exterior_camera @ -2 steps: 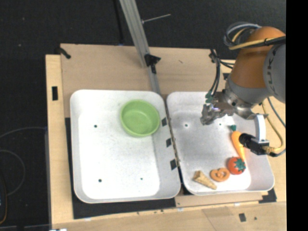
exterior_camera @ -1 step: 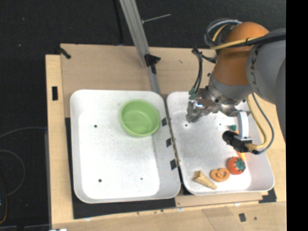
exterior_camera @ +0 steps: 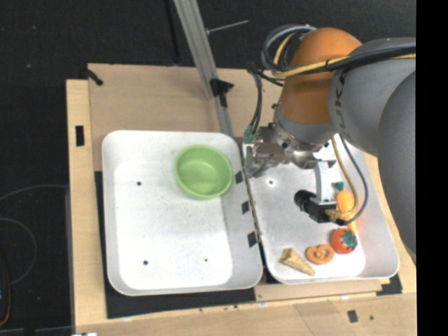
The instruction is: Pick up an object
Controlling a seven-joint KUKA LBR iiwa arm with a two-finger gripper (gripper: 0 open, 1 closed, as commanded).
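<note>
My gripper hangs over the far left corner of the right bin, close to the wall shared by the two bins. Nothing shows between its fingers. Along the near side of the right bin lie a tan wedge, a small orange piece and a red tomato-like toy. A yellow-orange piece sits a little farther back on the right. A green bowl stands upright in the far part of the left bin.
The grey arm with its orange band covers the far right of the right bin. A slanted metal rail runs from the top of the view down to the bins' shared far corner. Wooden bench surrounds the bins.
</note>
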